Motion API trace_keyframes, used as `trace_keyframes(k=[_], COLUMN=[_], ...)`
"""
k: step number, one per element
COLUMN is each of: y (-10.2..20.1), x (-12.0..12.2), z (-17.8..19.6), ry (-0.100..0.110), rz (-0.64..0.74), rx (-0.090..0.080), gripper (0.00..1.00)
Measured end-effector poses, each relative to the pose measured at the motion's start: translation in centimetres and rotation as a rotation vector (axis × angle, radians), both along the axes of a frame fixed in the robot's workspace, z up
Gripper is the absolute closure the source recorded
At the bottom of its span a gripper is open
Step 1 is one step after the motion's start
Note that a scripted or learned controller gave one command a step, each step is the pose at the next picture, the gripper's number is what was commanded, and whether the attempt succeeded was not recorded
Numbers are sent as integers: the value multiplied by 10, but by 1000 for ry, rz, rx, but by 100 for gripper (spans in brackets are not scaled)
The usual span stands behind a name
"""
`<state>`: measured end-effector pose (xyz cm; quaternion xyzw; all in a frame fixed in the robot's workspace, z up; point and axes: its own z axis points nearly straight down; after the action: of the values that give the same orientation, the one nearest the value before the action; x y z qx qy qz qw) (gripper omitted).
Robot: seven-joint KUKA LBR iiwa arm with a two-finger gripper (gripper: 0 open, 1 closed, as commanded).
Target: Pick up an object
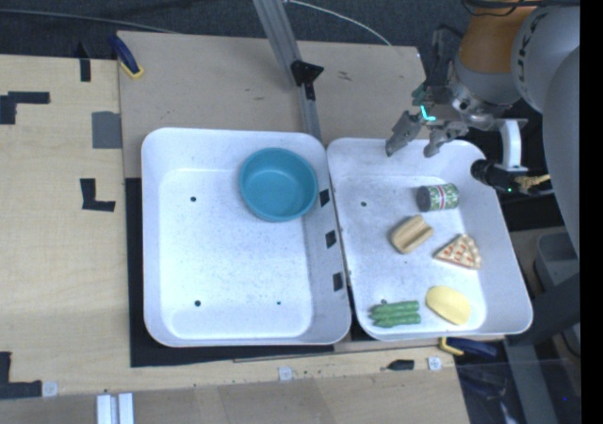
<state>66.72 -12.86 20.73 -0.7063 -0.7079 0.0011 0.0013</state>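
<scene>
Bench: pale wooden top [57, 252], marked with black tape pieces and one grey patch at the left. A dark mat lies under the two bins. Beyond the far edge, dark carpet-like flooring with thin cables across it. A grey metal strut [273, 17] slants down from the far side and ends at the gap between the bins.

Left bin [188, 318]: shallow, white, speckled. Holds one blue bowl [277, 184], upright, in its far right corner.

Right bin [363, 187]: shallow, white. Holds five items, all toward its right and near half:
- green can [438, 196], lying on its side, farthest of the group;
- tan bread roll [411, 233], just near and left of the can;
- pizza slice [459, 252], right of the roll;
- yellow lemon-like piece [448, 304], near right corner;
- bunch of green beans [394, 313], left of the yellow piece, by the near wall.
Items lie apart from one another.

Arm: grey with orange band, entering from the right, far side.

Gripper [420, 141]: positioned over the far rim of the right bin, pointing down and left. Fingers spread apart, nothing between them, touching no item. The can is the closest item, lying nearer in the bin and apart from the fingertips.
</scene>
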Motion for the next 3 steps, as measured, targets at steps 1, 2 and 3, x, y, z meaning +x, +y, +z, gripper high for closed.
trace_keyframes(k=[1, 2, 3], y=[0, -4, 1], x=[0, -2, -5], z=[1, -44, -108], ry=[-2, 3, 4], rz=[0, -1, 1], rx=[0, -2, -1], gripper=[0, 0, 0])
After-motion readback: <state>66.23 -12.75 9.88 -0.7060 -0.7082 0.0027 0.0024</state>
